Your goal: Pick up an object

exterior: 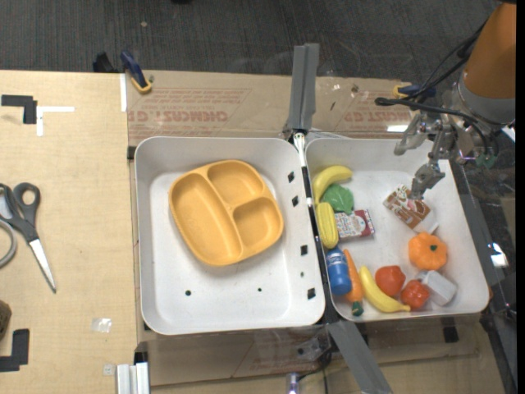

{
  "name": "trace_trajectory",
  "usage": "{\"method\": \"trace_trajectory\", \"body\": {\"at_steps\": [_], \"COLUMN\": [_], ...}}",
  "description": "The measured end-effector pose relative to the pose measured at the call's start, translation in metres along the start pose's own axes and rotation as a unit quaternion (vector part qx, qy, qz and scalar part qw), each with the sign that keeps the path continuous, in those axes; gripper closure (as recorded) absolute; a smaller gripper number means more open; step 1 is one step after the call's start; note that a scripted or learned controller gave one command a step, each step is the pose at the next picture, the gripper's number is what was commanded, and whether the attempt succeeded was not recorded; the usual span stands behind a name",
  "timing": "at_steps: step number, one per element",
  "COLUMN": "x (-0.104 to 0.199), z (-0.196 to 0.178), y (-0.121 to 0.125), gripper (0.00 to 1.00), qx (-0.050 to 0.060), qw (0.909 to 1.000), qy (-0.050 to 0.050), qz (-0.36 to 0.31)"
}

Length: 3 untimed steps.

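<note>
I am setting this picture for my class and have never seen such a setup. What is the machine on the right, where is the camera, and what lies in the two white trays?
The camera looks down at a slant on a bench. The grey and orange machine is a robot arm; its gripper hangs over the right bin, just above a small brown packet, holding nothing that I can see. That bin also holds toy food: two bananas, an orange, a tomato, corn. The left bin holds a yellow divided plate. Scissors lie on the bench.
</note>
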State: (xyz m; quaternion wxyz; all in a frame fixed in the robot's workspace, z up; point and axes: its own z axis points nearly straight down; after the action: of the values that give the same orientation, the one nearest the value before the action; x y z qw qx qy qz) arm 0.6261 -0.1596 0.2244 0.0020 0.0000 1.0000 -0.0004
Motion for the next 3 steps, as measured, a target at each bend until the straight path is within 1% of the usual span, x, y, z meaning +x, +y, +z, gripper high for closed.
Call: {"method": "trace_trajectory", "body": {"at_steps": [1, 2, 3], "x": [0.034, 0.102, 0.022], "z": [0.131, 0.132, 0.122], "y": [0.003, 0.042, 0.064], "gripper": [0.00, 0.00, 0.00], "qx": [0.000, 0.000, 0.000], "qw": [1.0000, 0.9996, 0.9876], "qy": [-0.001, 0.001, -0.001], "qz": [-0.005, 0.029, 0.157]}}
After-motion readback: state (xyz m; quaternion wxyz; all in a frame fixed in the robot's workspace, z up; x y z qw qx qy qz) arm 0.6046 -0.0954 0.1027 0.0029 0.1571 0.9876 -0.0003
